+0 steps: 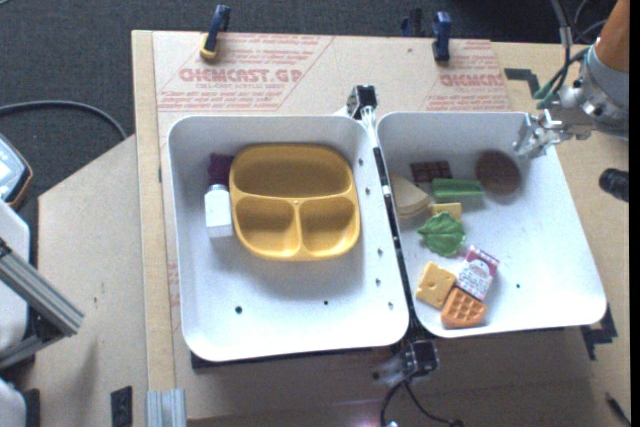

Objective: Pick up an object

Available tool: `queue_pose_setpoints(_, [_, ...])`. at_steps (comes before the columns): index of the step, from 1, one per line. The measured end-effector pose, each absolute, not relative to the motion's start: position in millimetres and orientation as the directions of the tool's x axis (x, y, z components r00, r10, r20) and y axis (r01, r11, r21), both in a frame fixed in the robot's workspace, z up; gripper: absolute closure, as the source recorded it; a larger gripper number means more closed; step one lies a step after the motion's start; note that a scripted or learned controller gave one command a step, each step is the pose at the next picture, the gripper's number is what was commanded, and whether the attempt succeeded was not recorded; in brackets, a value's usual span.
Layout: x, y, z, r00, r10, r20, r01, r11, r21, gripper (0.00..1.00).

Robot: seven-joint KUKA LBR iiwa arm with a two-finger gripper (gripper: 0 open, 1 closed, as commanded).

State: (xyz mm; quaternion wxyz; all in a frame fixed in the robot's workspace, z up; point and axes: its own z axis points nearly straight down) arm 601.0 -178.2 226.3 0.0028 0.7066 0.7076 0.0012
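At the near edge of the right white bin a small orange waffle-shaped toy is seen, touching a yellow holed cheese wedge and a pink-and-white carton. Beyond them a green leaf-shaped piece lies mid-bin. At the far edge a brown round disc lies apart from its neighbours, judged the easiest pick. The metal two-finger gripper is poised over the far right corner, nothing between its fingers; whether these are apart cannot be told.
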Motion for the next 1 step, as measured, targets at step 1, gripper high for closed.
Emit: queue_pose_setpoints(1, [612.8,-122.2,216.4,-0.005,1.000,0.001,1.000,0.005,-0.001,1.00])
